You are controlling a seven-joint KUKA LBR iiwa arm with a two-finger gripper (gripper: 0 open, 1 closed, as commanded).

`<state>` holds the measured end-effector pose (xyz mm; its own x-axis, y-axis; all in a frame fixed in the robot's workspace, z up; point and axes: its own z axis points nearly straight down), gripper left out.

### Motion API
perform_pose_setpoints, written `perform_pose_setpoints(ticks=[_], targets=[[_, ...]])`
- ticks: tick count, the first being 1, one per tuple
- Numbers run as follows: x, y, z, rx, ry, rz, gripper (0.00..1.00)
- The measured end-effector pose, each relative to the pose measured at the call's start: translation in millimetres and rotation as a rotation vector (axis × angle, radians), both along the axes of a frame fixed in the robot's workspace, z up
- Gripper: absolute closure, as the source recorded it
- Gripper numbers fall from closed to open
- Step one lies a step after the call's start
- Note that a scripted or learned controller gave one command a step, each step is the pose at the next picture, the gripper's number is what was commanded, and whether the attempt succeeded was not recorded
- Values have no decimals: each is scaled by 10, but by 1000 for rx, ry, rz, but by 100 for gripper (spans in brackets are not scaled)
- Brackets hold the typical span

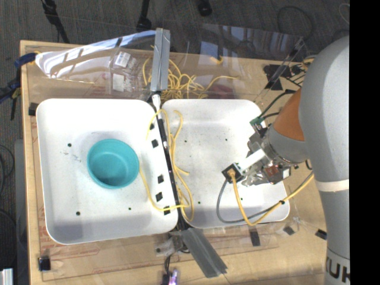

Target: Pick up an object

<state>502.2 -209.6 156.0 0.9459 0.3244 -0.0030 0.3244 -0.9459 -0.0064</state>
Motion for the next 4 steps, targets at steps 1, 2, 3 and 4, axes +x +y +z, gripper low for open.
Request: perform_pose_setpoints(ticks=[1, 2, 3, 4], targets=[[-230, -11, 724, -1, -2, 165, 0], [126, 741, 162, 1, 4, -82, 0], [-207, 91, -148, 1, -1, 172, 0], [-255, 1625, 347, -1, 0, -118, 0]])
